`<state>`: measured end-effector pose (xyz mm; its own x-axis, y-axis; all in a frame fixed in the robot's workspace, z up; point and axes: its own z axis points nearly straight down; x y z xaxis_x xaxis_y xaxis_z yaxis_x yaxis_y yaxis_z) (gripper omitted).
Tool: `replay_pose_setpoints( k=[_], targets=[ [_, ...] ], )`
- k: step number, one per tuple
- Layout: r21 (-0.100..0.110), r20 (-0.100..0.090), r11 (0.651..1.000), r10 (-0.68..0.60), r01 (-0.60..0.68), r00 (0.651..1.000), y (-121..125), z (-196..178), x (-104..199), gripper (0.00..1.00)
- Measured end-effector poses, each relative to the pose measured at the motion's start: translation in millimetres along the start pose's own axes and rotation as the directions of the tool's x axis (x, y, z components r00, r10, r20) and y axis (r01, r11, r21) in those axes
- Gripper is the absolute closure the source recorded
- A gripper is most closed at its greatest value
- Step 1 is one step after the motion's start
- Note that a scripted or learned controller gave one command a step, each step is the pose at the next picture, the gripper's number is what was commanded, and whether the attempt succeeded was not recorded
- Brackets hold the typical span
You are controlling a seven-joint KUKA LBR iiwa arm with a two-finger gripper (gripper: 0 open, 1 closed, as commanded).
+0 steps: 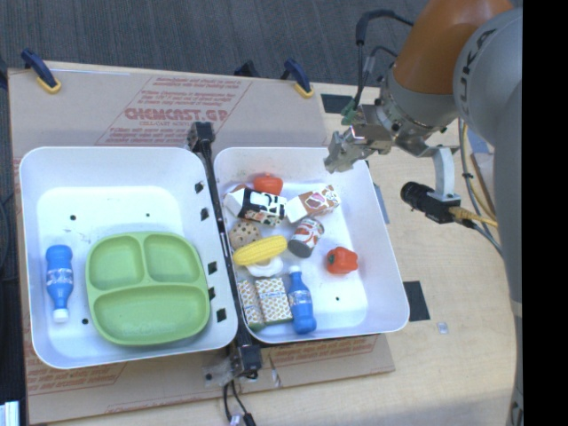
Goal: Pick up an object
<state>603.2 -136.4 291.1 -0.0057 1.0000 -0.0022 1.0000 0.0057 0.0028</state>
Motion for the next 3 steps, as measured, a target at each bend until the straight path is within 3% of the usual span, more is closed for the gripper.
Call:
replay_pose_setpoints(
  k=[1, 2, 3],
  targets=[
    [0.002, -0.001, 1.0, 0.0, 0.0, 1.0, 0, 1, 1, 0.0],
    [0.009, -0.003, 1.0, -0.001, 0.001, 1.0, -87, 182, 11, 0.0],
    [0.008, -0.002, 1.0, -0.008, 0.008, 1.0, -86, 172, 10, 1.0]
  ],
)
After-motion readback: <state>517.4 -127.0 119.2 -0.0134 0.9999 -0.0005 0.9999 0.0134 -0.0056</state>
